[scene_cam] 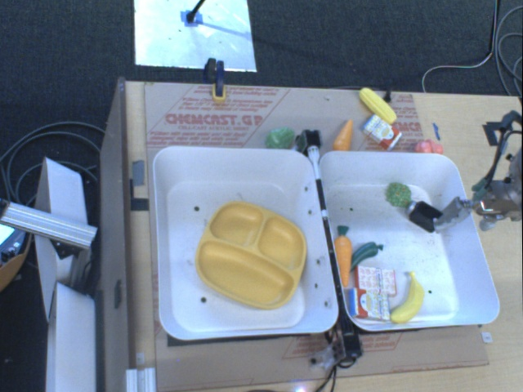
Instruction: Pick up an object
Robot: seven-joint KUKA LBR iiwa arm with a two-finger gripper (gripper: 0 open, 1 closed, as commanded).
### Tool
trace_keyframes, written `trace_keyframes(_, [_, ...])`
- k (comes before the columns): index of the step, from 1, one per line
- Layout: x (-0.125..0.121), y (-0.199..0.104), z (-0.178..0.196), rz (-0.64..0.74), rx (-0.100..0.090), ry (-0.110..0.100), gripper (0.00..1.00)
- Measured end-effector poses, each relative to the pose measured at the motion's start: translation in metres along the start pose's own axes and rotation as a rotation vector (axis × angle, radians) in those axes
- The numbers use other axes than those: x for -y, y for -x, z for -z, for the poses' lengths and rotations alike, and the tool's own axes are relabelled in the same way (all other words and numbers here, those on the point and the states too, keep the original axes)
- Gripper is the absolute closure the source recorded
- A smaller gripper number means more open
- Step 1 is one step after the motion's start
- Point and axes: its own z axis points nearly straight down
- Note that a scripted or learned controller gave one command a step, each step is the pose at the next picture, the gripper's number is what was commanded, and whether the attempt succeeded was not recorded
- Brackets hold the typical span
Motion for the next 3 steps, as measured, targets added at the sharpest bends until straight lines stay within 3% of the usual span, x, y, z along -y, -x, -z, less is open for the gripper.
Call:
trace_keyframes(1, [-0.055, -0.009, -0.062, 0.004, 0.0, -0.001, 0.0])
trace_keyframes(2, [-0.14, 0.011, -0.111, 0.004, 0.001, 0.004, 0.0])
trace_keyframes(3, [-0.142, -0.027, -0.144, 0.004, -0.001, 0.0, 0.0])
